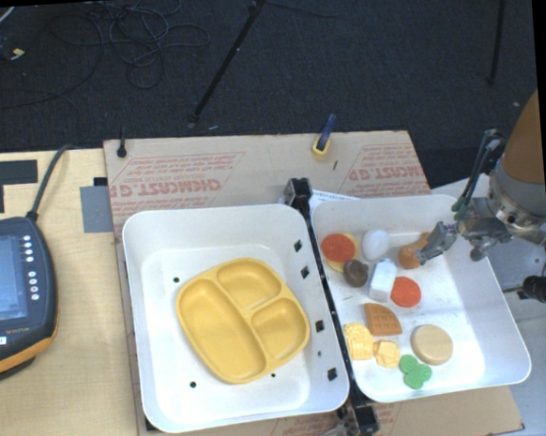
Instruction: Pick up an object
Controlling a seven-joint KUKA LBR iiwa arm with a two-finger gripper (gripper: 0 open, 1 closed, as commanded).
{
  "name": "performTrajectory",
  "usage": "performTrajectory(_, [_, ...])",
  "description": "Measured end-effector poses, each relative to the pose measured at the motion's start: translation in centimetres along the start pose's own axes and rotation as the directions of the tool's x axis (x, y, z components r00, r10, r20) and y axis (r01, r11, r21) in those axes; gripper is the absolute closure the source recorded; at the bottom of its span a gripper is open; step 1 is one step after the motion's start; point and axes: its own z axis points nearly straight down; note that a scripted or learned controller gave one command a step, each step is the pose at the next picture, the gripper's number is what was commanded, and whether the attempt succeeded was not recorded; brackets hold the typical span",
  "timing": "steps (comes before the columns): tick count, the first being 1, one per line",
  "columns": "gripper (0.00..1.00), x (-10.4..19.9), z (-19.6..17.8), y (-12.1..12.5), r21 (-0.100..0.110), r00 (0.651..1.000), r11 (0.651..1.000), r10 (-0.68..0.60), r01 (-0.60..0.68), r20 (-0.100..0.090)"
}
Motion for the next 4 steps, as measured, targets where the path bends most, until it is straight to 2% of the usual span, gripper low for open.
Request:
performTrajectory(1, [0.0,0.0,-0.6,0.2,-0.011,1.0,1.0,-0.002,0.002,0.003])
performTrajectory(2, [0.0,0.3,5.0,-0.8,-0.004,1.0,1.0,-0.003,0.003,0.0])
performTrajectory(3, [0.0,1.1,9.7,-0.8,-0.005,1.0,1.0,0.0,0.0,0.0])
performTrajectory(4, [0.0,0.9,11.2,-0.4,-0.022,1.0,1.0,-0.002,0.002,0.004])
